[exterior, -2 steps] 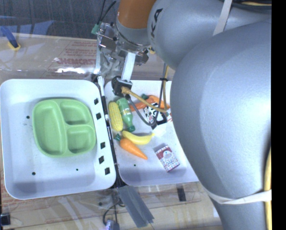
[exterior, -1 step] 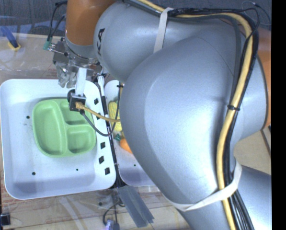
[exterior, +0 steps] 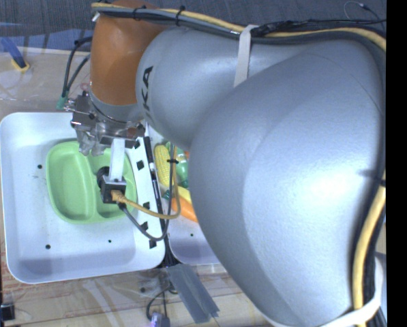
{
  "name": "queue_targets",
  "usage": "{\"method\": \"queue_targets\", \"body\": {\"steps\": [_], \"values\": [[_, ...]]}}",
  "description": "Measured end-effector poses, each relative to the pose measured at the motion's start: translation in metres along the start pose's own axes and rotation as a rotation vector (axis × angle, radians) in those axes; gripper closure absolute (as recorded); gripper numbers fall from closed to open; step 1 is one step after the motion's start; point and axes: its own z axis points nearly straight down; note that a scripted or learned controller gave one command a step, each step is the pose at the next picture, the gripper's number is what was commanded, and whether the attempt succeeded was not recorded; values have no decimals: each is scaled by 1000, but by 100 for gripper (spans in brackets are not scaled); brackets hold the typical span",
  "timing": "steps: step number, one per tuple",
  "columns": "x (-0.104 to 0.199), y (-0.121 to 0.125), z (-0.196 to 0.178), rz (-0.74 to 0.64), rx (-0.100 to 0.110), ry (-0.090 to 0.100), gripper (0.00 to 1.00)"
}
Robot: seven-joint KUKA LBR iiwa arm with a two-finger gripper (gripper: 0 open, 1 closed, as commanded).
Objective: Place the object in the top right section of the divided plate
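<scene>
One glossy, rounded green plate (exterior: 68,184)

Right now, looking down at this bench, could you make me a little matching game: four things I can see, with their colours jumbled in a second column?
Things:
1. divided plate
2. left bin
3. corn cob
4. band above the arm's wrist

Colours:
a. yellow
b. orange
c. light green
d. white

Pairs: 1-c, 2-d, 3-a, 4-b
</scene>
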Motion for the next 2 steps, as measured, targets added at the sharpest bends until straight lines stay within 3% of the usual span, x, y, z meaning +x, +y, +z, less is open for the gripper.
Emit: {"method": "queue_targets", "body": {"steps": [1,2], "values": [[40,14,5,-3,-1,0,100],[-33,-40,-10,-15,-1,0,100]]}}
